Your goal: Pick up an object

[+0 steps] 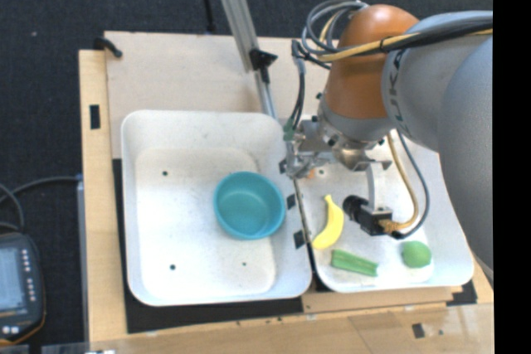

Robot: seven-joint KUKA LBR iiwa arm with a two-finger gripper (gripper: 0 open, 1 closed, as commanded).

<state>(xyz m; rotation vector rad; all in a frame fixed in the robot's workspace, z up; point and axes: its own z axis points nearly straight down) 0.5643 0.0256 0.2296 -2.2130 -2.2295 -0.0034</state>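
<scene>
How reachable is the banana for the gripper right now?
Probably yes: the banana lies uncovered in the right bin, the gripper is close by, and the green pod lies apart from it. The bin's left wall beside it may crowd a grasp.

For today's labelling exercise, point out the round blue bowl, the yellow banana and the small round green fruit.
Round blue bowl (pixel 249 207), camera view, inner floor.
Yellow banana (pixel 332 225), camera view, mid curve.
Small round green fruit (pixel 416 254), camera view, top.
</scene>
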